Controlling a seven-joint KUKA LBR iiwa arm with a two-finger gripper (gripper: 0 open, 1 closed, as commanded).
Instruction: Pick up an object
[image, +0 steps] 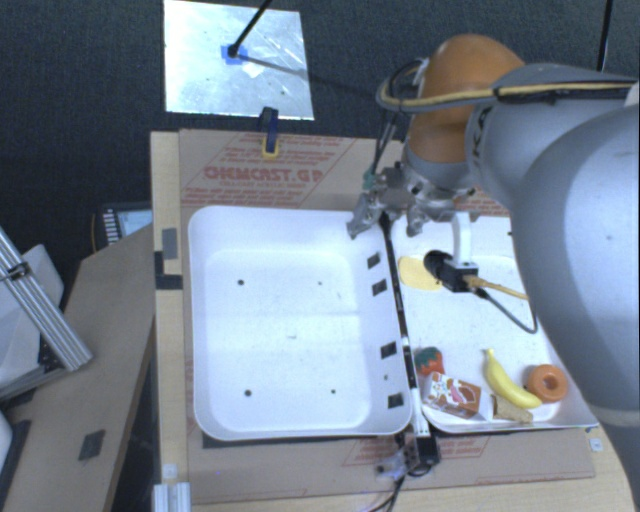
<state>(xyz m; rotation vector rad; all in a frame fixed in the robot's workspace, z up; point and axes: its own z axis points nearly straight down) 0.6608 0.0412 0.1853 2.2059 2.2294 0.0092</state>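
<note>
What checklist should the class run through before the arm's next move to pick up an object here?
1. Objects available: banana, orange ring and snack packet lie in the right bin: ok.
2. Gripper over a target: it sits near the divider at the bins' far edge, away from them: not ok.
3. Finger state: cannot tell.
4. Anything held: nothing seen.
5. Banana and ring spacing: close together: cannot tell.

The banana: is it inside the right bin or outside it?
Inside: the banana lies on the right bin's floor, near its front rim.
</note>
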